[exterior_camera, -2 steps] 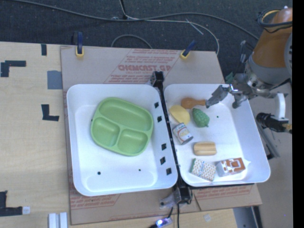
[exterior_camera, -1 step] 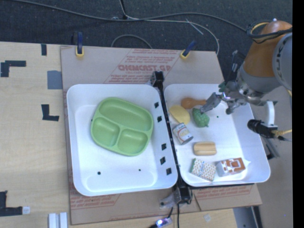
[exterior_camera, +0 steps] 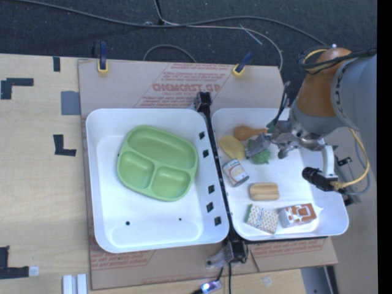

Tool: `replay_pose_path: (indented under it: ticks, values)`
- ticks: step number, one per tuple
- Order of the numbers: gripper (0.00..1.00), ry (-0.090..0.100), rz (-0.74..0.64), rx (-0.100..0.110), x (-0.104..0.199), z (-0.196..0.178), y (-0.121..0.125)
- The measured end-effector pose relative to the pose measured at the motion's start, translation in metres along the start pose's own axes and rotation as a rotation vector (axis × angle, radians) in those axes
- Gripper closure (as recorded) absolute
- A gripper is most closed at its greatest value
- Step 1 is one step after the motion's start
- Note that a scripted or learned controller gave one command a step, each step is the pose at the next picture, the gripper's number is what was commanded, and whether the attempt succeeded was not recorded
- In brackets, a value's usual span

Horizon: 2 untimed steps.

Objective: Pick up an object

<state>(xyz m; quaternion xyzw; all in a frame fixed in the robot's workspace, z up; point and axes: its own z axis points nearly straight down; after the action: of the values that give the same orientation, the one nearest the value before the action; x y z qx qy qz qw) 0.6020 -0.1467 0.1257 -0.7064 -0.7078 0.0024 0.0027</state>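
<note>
The grey two-finger gripper [exterior_camera: 260, 144] sits low in the right white bin [exterior_camera: 334, 222] (finger state unclear), crowded by a small green object [exterior_camera: 262, 157] and a yellow oval piece [exterior_camera: 231, 146].

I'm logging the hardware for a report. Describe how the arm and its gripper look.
The arm is a thick, rounded grey body with a glossy orange band above the wrist. Below the band sits a grey metal gripper of small angular parts. A yellow cable loops along the arm's side, with a black fitting and white bracket near it.
</note>
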Motion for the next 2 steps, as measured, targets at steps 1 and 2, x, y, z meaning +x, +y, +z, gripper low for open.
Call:
replay_pose_path:
  ticks: [1, 2]
  values:
    - [0.0, -0.003, 0.0, -0.006, 0.0, 0.043, 0.0]
    - [1.0, -0.003, -0.001, -0.009, 0.001, 0.03, 0.001]
